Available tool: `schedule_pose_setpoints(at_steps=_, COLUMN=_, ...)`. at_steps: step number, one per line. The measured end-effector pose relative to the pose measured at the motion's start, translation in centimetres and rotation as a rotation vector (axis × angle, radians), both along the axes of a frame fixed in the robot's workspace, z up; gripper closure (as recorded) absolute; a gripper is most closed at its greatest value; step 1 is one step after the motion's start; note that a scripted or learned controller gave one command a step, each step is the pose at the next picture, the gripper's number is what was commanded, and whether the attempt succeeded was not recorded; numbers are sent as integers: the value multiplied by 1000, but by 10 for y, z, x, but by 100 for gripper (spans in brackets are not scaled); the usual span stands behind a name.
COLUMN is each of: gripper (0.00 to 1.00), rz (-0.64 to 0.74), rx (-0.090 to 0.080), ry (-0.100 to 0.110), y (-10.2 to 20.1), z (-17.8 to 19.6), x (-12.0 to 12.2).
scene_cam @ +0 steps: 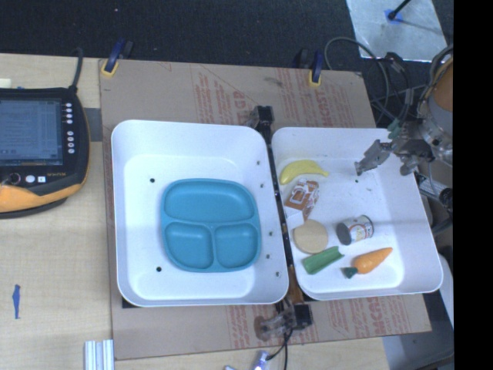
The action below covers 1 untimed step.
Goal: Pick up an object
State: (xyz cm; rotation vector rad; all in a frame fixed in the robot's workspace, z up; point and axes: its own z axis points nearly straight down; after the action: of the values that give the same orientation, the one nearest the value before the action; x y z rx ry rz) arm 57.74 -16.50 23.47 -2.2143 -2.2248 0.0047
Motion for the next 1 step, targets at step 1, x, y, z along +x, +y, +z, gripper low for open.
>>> schedule_pose_setpoints(at_steps=1, gripper=0, rz=1, rx=-2, ry=-2, y=3, z=-144, x=-42)
